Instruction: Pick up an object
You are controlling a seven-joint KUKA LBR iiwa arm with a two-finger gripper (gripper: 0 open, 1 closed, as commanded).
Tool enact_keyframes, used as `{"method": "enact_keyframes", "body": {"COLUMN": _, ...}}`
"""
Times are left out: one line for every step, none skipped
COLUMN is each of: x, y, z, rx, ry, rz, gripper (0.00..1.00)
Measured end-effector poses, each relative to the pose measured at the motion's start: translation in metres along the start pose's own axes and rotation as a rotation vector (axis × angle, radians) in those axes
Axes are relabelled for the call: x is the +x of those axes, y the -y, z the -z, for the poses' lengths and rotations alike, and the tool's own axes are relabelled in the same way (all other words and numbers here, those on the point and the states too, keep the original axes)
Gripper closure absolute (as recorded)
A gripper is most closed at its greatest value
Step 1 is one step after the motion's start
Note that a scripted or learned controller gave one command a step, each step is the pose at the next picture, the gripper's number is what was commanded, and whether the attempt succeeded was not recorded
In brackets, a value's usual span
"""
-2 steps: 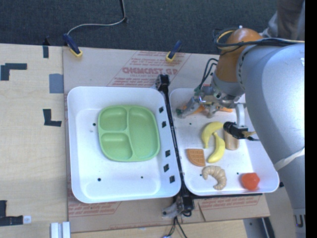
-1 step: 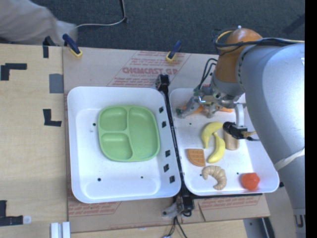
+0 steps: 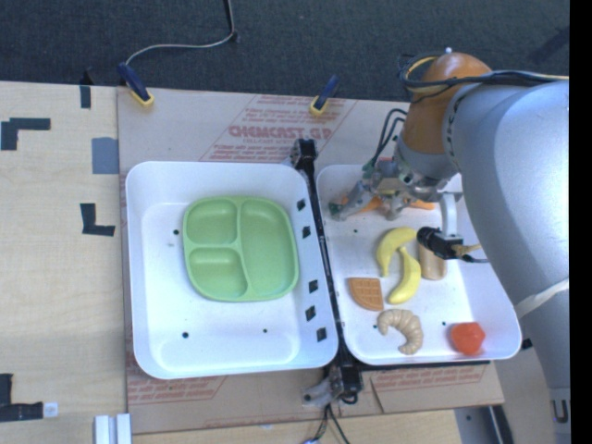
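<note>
1. In the camera view, the grey arm with its orange band is reaching in from the right and hanging over the far end of the right-hand shallow white bin (image 3: pixel 490 314).
2. The two-finger gripper (image 3: pixel 370 199) is sitting low over that bin's far left corner, close to the black divider between the bins; something orange is lying under or just beside it, too hidden to name.
3. How the jaws are standing I cannot tell: the wrist body is masking them and the tips are blurring into the clutter below.
4. Nothing is showing between the gripper's tips, so I am judging that the step in hand is the approach or the attempt to grasp, not the lift.
5. The candidates to pick are lying nearer the camera in the same bin: two yellow plastic bananas (image 3: pixel 399 262) touching each other, a tan waffle-patterned toy biscuit (image 3: pixel 366 292), a beige toy croissant (image 3: pixel 402 327) and a small red-orange ball-like toy (image 3: pixel 467 338).
6. A light green compartment plate (image 3: pixel 240 248) is lying in the left-hand white bin (image 3: pixel 153 322), well apart from the gripper.
7. The next move is calling for a firm closure on one item, then a straight rise clear of the bin wall.
</note>
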State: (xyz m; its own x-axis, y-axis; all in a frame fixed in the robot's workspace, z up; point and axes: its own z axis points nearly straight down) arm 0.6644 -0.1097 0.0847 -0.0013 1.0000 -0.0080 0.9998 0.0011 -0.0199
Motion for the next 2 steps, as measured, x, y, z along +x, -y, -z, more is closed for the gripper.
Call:
{"method": "enact_keyframes", "body": {"x": -0.0015, "y": -0.0003, "z": -0.0001, "rx": 0.0, "ry": -0.004, "rz": 0.001, "gripper": 0.0}}
{"method": "enact_keyframes", "body": {"x": 0.0049, "y": 0.0006, "z": 0.0001, "rx": -0.001, "ry": 0.007, "rz": -0.003, "gripper": 0.0}}
